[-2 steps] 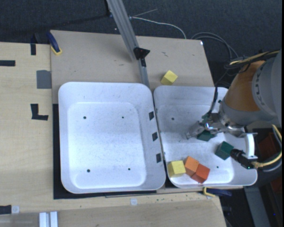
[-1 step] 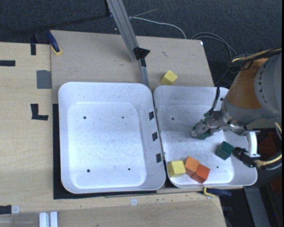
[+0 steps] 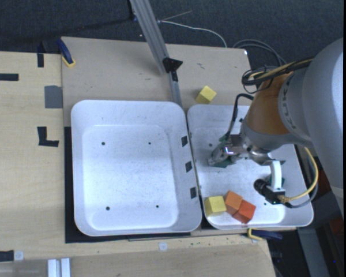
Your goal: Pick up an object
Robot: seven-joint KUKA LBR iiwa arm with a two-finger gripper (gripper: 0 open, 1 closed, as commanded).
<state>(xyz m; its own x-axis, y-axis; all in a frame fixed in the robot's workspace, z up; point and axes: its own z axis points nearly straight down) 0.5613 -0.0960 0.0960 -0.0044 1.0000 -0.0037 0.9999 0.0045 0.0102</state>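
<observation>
Hovering hand (image 3: 220, 156) well apart from orange block (image 3: 234, 200).

Robot lab, plywood bench (image 3: 121, 68), two white bins (image 3: 81, 154), loose cables (image 3: 259, 45)

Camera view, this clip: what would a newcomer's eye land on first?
The grey arm with its orange band dominates the right side, its gripper low inside the right bin near something green. At that bin's near edge lies a cluster of blocks: a yellow block beside two orange blocks. Another yellow cube sits outside on the bench, just beyond the right bin's far rim.
</observation>
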